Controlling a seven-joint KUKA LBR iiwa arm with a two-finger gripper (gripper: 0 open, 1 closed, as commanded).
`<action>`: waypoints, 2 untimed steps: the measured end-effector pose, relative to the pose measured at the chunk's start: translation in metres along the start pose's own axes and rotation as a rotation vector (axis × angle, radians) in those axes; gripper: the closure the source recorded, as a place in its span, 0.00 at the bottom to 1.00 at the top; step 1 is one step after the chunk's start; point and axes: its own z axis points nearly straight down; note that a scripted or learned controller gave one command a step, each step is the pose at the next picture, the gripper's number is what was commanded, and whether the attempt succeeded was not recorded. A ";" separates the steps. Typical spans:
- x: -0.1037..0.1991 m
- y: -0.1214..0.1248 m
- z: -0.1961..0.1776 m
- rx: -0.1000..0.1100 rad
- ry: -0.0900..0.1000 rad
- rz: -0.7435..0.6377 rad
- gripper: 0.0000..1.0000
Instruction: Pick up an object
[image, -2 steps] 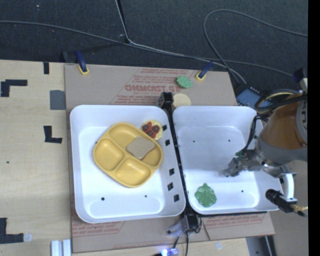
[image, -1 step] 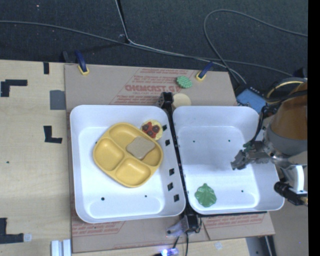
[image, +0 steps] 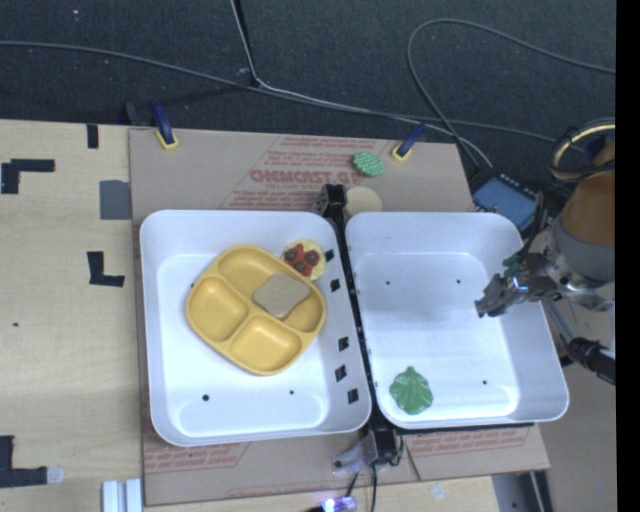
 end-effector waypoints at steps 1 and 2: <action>0.000 0.007 -0.044 0.002 0.000 0.001 1.00; 0.048 0.010 -0.031 0.007 0.003 -0.002 1.00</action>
